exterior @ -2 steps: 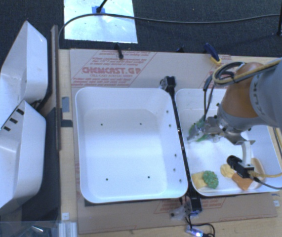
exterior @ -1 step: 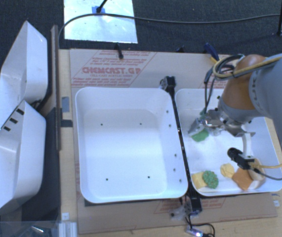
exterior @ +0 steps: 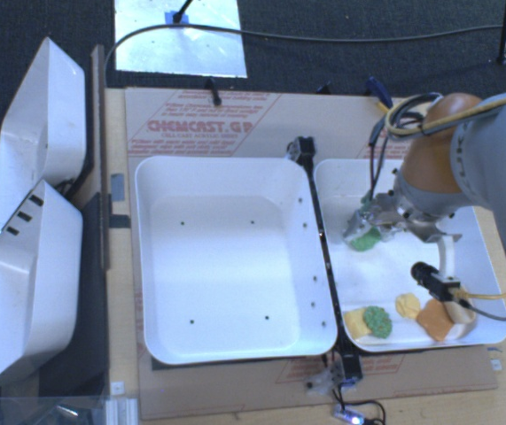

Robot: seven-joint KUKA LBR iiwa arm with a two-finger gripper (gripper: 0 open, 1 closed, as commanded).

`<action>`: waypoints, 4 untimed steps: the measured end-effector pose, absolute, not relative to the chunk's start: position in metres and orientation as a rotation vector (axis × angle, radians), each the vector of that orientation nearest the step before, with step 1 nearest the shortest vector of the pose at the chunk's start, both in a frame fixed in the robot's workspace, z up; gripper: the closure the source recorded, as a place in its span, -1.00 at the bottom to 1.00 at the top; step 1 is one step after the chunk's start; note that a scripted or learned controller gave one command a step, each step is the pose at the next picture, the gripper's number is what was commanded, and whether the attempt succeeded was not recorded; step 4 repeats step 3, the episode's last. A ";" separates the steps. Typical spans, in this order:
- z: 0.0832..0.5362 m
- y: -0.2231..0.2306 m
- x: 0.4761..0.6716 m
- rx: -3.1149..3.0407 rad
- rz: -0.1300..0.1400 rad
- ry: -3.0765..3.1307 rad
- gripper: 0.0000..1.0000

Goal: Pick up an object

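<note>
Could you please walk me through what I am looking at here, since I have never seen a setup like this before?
This is one picture from a camera fixed above a workbench, looking down at a slant. The big grey shape with an orange band on the right is a robot arm, reaching in from that side. Its job is to pick up an object.

Two shallow white bins sit side by side on the bench. The left bin is the larger-looking one in the middle of the picture. The right bin holds a few small items: a green piece right under the arm's hand, and along the near edge a yellow piece with a green lump on it, a small yellow piece and an orange block.

The hand is low over the green piece, but I cannot tell whether it grips it.
</note>
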State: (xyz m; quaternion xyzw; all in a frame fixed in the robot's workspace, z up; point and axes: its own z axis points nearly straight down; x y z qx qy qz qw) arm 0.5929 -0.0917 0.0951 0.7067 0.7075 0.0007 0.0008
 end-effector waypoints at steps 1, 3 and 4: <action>0.183 -0.138 0.605 2.219 0.007 2.213 1.00; 0.164 -0.181 0.655 2.221 0.001 2.219 -1.00; 0.164 -0.181 0.655 2.221 0.001 2.219 -1.00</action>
